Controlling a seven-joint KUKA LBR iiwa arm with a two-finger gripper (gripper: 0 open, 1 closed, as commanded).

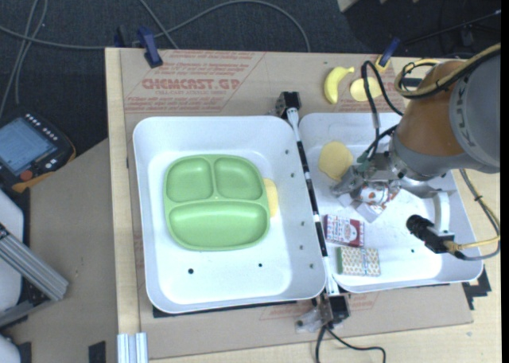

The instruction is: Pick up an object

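My gripper hangs low over the middle of the right bin, under the orange band of the arm. A small red and white thing lies right beneath it. A yellow lemon-like ball rests just to its left. In front of it lie a red and white carton and a green patterned packet. The wrist hides how the fingers stand.
The left bin holds a green divided plate with a yellow thing tucked at its right edge. A yellow banana lies on the bench behind the right bin. Cables loop near the arm.
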